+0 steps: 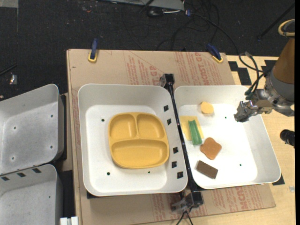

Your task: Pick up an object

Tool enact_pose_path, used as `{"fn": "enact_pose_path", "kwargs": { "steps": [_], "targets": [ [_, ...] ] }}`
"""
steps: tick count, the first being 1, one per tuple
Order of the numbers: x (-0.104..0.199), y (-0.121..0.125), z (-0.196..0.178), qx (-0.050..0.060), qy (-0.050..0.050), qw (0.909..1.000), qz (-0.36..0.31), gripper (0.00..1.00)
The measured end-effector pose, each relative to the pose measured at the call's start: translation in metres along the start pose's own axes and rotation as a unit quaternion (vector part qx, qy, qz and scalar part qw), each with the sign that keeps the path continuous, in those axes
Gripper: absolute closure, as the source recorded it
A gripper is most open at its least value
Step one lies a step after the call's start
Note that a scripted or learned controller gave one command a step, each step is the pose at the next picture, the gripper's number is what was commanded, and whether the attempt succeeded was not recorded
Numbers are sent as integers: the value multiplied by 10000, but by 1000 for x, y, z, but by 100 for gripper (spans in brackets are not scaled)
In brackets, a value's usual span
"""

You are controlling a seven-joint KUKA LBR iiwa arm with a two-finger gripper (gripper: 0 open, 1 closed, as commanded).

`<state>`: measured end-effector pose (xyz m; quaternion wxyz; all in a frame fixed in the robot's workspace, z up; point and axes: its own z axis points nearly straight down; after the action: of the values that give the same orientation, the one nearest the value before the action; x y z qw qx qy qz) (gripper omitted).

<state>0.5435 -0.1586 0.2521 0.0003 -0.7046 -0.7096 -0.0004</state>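
The arm reaches in from the right — its orange band high, grey wrist angled down-left. The gripper (242, 113) hangs over the right bin's (262, 139) upper right part, near its rim.

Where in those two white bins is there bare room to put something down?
The right bin's floor is bare between the brown block and its right wall, below the jaws. The left bin has only a bare margin around the yellow tray. It is crowded beside the divider: yellow piece, green strip, orange piece.
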Motion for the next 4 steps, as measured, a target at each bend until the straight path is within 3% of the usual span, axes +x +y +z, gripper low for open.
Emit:
{"fn": "enact_pose_path", "kwargs": {
  "steps": [4],
  "targets": [
    [210,88,7,-15,5,10000,-6,100]
  ]
}}
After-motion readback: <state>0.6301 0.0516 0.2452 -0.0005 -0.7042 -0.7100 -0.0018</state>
